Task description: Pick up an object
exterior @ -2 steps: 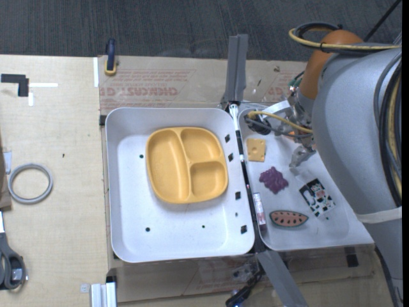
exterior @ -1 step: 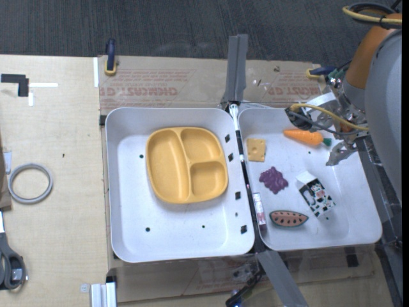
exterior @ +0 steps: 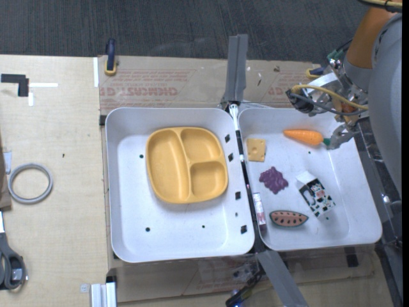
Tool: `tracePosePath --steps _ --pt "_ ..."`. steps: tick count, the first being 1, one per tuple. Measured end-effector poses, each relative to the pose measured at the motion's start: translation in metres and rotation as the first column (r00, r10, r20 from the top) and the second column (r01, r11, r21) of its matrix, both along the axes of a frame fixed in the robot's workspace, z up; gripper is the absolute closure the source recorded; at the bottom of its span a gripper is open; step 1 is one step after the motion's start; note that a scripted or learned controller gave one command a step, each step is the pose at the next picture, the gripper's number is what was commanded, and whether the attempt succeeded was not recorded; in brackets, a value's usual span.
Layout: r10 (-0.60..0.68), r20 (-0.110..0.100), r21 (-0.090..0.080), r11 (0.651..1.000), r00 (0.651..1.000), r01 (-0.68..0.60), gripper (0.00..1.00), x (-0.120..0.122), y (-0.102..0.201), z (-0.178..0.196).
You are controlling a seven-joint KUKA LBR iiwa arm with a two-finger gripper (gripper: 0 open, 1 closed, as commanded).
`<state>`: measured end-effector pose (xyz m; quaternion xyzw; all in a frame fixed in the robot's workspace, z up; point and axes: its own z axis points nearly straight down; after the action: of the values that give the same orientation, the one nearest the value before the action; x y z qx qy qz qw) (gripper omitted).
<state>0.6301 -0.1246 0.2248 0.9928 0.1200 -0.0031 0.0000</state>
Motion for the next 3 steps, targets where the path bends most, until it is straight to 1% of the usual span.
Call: tracePosePath --steps 1,2,3 --pt "-0.036 -0.001 0.000 0.999 0.999 0.036 0.00 0.009 -0.021 0.035" --pt "-0.039 -0.003 0.000 0.999 0.999 0.039 0.00 0.016 -0.032 -0.020" --pt "-0.037 0.010 0.002 0.999 0.999 0.037 0.00 0.024 -0.002 -0.130"
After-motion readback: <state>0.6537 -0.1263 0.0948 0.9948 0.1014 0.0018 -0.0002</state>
